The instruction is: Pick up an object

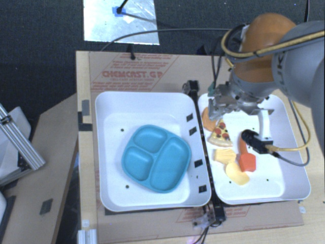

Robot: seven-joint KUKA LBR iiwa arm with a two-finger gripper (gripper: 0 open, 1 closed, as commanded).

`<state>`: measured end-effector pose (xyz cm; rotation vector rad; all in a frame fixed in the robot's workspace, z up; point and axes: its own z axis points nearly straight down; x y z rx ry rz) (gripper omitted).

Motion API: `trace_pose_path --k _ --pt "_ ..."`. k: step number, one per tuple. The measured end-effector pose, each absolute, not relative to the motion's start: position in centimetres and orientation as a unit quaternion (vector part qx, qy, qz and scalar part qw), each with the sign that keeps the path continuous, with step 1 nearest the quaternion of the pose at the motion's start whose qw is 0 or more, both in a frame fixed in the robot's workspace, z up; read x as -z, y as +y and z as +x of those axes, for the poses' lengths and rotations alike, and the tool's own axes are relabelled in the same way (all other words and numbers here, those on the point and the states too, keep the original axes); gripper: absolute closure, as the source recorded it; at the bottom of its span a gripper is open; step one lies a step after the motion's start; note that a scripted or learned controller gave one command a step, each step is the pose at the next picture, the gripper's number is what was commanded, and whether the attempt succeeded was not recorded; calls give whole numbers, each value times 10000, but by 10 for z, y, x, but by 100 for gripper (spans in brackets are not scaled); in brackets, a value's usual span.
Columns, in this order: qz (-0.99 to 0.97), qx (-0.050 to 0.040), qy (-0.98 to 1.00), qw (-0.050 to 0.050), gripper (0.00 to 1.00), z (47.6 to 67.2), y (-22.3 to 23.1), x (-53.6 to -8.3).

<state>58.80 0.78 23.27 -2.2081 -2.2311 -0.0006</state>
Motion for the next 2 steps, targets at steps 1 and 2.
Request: trace_pose_path --k 1,2 --pt "-7038 -1 -7104 12 100 568 52 -221" --pt "-7035 5 -7107 15 100 553 104 -213"
